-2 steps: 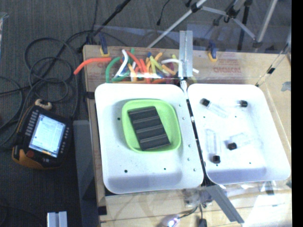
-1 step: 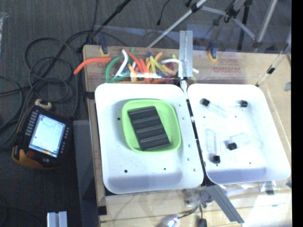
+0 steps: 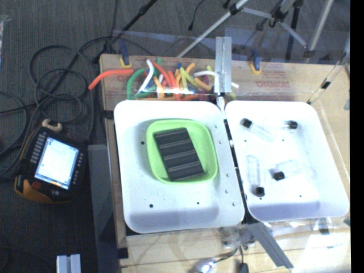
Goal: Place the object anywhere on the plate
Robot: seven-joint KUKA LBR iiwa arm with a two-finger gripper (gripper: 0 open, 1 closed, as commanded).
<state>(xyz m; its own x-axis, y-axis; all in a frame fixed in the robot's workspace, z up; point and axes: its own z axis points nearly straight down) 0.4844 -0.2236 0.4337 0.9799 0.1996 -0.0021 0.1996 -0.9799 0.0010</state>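
Note:
A green plate lies in the left white bin. A dark grey ribbed block rests flat on the plate, covering most of its middle. In the right white bin lie several small clear tubes with black caps, such as one near the back left, another at the back, one toward the front and one in the middle.
A bundle of coloured cables lies behind the bins along the bench's back edge. A metal post stands upright between the bins at the back. A teach pendant sits on the floor at left.

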